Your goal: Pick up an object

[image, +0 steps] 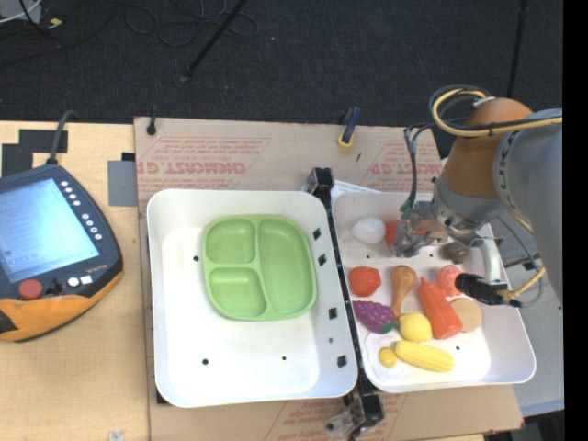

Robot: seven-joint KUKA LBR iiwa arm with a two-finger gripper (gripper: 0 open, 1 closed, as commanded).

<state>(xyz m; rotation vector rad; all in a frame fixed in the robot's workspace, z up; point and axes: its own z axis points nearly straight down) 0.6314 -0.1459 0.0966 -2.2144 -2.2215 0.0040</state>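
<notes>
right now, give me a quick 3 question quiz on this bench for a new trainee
1. True or false: the green divided plate lies in the left bin.
2. Multiple choice: which item lies nearest the front edge of the right bin? A) white egg B) corn cob C) red tomato
3. Fill in: the purple grapes lie just in front of the red ______.

Key
1. True.
2. B: the corn cob is nearest the front wall, while the egg lies toward the back, near the gripper.
3. Tomato.
</notes>
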